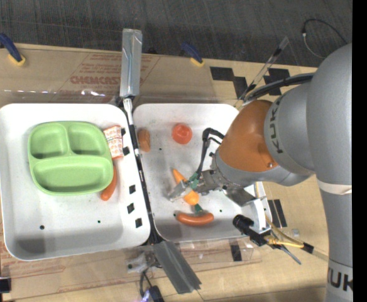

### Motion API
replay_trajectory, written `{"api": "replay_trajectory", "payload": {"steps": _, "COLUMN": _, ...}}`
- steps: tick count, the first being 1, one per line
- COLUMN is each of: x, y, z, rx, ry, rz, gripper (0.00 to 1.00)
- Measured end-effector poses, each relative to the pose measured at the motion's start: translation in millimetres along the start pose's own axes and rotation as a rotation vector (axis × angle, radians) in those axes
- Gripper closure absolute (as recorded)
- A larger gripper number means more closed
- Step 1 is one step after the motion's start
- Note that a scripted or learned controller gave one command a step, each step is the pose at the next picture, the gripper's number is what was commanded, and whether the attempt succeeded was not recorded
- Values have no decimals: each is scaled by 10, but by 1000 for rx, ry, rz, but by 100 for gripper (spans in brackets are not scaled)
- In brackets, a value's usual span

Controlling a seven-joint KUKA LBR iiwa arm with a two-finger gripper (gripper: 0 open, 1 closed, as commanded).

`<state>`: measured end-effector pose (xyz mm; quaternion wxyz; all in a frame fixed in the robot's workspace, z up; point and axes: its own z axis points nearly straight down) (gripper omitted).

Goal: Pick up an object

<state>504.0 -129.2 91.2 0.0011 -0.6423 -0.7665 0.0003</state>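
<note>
Nearest, a sausage (195, 218) lies at the right bin's (164, 115) front edge. Just behind it the fingers (185, 190) hang low over small orange pieces (190, 197); whether they grip anything, I cannot tell. Farther back sits a red cup (181, 133).

dark carpeted floor (76, 5), cardboard-covered bench (171, 65), blue clamps (10, 49) at its edge

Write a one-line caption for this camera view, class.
Gripper reaching among toy food in the right bin, near a sausage; green tray in the left bin.
</note>
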Motion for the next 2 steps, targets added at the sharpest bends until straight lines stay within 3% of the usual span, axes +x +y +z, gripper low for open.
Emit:
{"api": "replay_trajectory", "payload": {"steps": 1, "x": -8, "y": -4, "z": -93, "rx": 1, "ry": -1, "rz": -5, "gripper": 100}}
{"api": "replay_trajectory", "payload": {"steps": 2, "x": 159, "y": 362, "z": -1195, "rx": -2, "ry": -1, "rz": 18, "gripper": 100}}
